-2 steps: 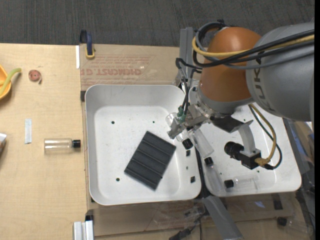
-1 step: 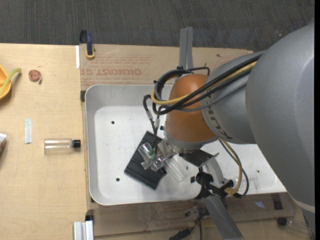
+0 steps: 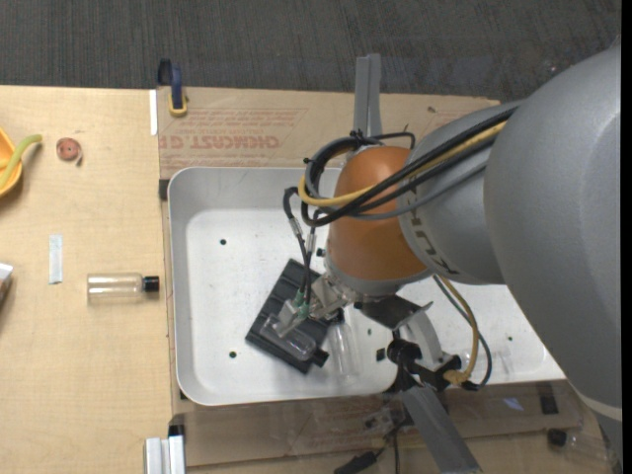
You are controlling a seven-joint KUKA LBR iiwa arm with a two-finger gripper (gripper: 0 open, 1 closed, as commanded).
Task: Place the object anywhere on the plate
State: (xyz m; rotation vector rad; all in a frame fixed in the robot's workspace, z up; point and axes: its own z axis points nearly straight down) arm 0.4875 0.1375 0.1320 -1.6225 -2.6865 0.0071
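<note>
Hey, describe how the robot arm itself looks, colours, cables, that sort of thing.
The arm is bulky, smooth grey, with a rounded orange band above the wrist. Black and yellow cables loop across the band. The tool below is a dark, boxy block.

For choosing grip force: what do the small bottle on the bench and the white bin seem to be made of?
Small bottle: probably clear plastic or glass, as the wood shows through it; black cap. White bin: likely smooth plastic or painted metal, with a faint sheen.

One white bin [image 3: 197, 265], one arm [image 3: 474, 215], one black block [image 3: 286, 324] in the bin, one clear bottle [image 3: 120, 284], one red disc [image 3: 67, 149], one white strip [image 3: 55, 260], one blue clamp [image 3: 170, 82]
</note>
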